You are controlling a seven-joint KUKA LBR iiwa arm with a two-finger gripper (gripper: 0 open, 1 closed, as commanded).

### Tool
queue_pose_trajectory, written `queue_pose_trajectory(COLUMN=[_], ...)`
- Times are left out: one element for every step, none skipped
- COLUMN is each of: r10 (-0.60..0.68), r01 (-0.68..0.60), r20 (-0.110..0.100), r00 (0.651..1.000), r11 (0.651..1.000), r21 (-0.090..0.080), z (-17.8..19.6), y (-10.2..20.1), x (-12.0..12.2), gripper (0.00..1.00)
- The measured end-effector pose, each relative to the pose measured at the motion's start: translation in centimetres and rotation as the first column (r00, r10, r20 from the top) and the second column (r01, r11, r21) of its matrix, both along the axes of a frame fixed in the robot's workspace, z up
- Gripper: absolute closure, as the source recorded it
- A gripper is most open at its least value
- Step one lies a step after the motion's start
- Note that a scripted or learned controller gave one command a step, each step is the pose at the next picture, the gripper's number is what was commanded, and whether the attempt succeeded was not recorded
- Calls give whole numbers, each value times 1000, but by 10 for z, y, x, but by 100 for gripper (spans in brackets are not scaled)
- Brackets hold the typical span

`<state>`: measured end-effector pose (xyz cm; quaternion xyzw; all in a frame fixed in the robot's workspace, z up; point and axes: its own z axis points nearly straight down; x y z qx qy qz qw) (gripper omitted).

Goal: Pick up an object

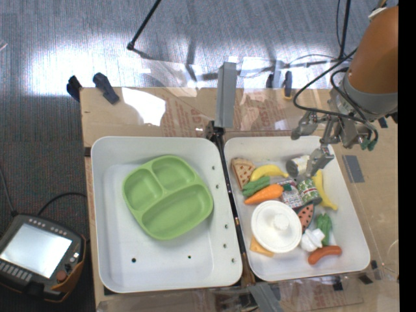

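My gripper (pixel 304 168) hangs low over the back of the right bin (pixel 359 234), open, with nothing between its fingers. Right below it lie toy foods: a banana (pixel 268 171), a carrot (pixel 263 194) with a green bean (pixel 255 186) beside it, and a small printed packet (pixel 306 191). A pizza slice (pixel 242 171) sits at the bin's back left. A round white lidded bowl (pixel 276 226) fills the bin's middle. A sausage (pixel 324 255), a broccoli piece (pixel 323 225) and a watermelon slice (pixel 305 211) lie toward the front right.
The left bin (pixel 107 239) holds a green divided plate (pixel 169 197). A grey upright post (pixel 225 99) stands behind the gap between the bins. Cables hang by the arm at the right. A tablet controller (pixel 36 252) lies on the floor at the lower left.
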<state>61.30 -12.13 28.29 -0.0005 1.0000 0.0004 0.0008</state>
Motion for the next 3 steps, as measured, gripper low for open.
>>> queue_pose_trajectory(r10=[-75,1,4], r01=[75,-1,-4], r20=[-17,11,24], r00=[997,1000,1000], r11=[997,1000,1000], r21=[3,3,0], z=[-140,-188,-173], y=[-8,-89,-88], x=[28,13,17], gripper=[0,0,100])
